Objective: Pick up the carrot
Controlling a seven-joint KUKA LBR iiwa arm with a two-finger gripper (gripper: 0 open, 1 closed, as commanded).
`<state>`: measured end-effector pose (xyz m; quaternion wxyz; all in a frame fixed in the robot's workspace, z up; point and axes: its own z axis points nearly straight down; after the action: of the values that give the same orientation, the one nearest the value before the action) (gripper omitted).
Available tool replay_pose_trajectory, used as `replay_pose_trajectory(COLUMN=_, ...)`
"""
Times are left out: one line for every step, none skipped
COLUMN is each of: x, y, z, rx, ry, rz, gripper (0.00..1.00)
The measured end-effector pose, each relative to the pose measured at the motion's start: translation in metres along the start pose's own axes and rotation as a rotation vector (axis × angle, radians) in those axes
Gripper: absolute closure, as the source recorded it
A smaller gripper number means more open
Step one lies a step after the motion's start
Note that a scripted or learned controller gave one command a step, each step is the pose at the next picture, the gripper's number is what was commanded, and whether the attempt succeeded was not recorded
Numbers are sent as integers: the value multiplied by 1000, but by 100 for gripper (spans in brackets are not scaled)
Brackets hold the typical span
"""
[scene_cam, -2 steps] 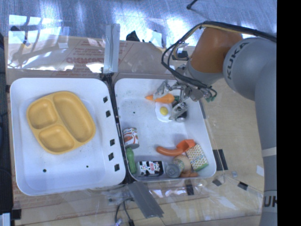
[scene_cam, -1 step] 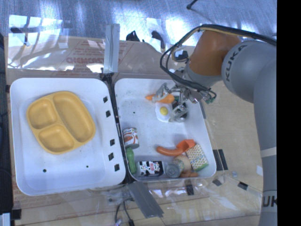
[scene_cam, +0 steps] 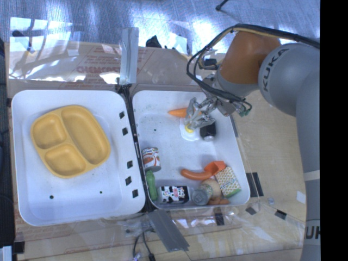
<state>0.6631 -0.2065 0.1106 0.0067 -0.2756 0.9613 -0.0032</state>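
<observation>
The pincer [scene_cam: 197,116] hangs low in the upper part of the right bin [scene_cam: 163,145], just right of the frame's centre, its metal fingers pointing down and to the left. Whether they are spread or pressed together cannot be told; nothing is plainly seen between them. Directly under the tips lies a fried egg toy [scene_cam: 190,132], white with a yellow yolk, and a small black block [scene_cam: 207,130] sits just to its right. The carrot [scene_cam: 176,112], small and orange, lies on the bin floor just left of the pincer, close to it or touching. So the reach looks made, but the grasp and lift are judged yet to do. Lower in the same bin are a small can [scene_cam: 151,158], an orange sausage-like piece [scene_cam: 197,174] and a cluster of packets. The left bin [scene_cam: 22,145] holds a yellow divided plate [scene_cam: 69,140]. The grey arm [scene_cam: 283,78] enters from the right of the frame.
</observation>
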Motion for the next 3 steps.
replay_pose_trajectory(x=0, y=0, z=0, rx=-1, ry=1, rz=0, gripper=0)
replay_pose_trajectory(x=-2, y=0, z=-12, rx=3, ry=-4, rz=-3, gripper=100)
replay_pose_trajectory(x=-2, y=0, z=-11, rx=2, ry=-3, rz=-3, gripper=0)
